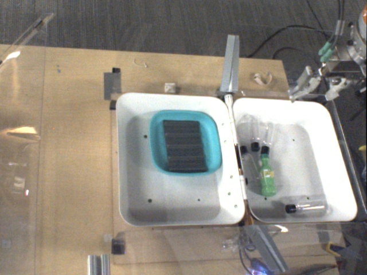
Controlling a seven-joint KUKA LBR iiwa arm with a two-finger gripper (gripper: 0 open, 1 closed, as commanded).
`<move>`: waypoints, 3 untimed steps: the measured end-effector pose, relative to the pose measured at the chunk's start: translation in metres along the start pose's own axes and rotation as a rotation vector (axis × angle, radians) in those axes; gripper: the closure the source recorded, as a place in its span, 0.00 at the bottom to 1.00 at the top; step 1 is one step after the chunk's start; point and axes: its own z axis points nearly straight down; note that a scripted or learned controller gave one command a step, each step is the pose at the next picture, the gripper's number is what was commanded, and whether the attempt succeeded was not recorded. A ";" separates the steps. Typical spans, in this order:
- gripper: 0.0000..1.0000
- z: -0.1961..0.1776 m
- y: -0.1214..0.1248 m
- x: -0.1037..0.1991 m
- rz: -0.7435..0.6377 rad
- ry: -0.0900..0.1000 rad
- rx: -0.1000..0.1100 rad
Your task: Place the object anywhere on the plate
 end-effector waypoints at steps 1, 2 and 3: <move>0.00 0.047 -0.048 -0.101 0.286 -0.002 0.006; 0.00 0.081 -0.073 -0.127 0.492 -0.002 0.006; 1.00 0.069 -0.070 -0.126 0.483 -0.004 0.002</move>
